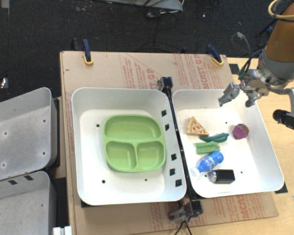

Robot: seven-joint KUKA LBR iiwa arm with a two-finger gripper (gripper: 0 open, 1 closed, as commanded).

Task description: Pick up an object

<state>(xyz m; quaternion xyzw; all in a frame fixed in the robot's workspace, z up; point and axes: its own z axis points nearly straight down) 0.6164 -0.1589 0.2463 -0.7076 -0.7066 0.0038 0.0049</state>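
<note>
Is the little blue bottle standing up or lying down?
Lying down. The blue bottle rests on its side on the floor of the right bin, its white cap end pointing toward the divider between the bins.

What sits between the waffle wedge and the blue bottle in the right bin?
In the camera view, a dark green pepper and a lighter green piece just below it lie between the waffle wedge and the blue bottle.

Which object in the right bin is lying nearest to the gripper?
The purple object, alone by the right wall below the gripper; the others cluster further left.
</note>
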